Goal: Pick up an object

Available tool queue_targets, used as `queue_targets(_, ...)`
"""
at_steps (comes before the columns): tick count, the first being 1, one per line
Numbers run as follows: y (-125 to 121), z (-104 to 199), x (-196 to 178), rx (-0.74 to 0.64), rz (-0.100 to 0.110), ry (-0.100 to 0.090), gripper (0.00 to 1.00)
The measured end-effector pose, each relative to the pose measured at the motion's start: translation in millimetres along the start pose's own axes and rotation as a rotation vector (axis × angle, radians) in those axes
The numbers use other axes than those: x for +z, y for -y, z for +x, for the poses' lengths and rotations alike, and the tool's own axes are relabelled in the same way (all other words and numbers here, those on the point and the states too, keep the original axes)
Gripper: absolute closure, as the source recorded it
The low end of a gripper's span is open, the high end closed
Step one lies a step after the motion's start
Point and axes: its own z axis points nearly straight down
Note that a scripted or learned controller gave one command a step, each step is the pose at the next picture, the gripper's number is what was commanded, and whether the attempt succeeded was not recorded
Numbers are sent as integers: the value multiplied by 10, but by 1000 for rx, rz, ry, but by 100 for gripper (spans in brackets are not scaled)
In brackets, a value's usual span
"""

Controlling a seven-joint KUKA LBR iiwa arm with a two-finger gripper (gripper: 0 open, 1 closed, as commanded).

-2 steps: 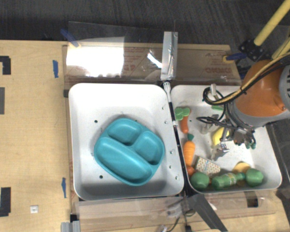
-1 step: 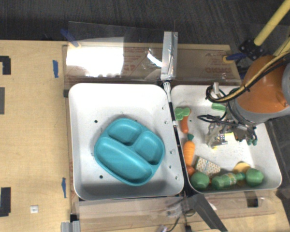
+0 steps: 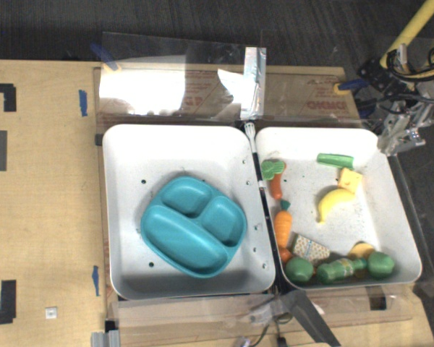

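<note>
Status: nothing lifted. My hand (image 3: 403,132) waits at two o'clock of the right bin (image 3: 401,194), grip unreadable. Banana (image 3: 333,201) untouched.

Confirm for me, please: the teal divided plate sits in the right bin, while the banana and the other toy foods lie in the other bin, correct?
Not quite. The camera view shows the teal divided plate in the left bin, not the right. The banana and the other toy foods lie in the right bin, as you said.
</note>
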Motion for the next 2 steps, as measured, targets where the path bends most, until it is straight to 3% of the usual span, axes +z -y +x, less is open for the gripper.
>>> queue_targets(1, 22, -478, 498, -59, -8, -13, 100)
queue_targets(2, -471, -467, 778, -139, -11, -13, 100)
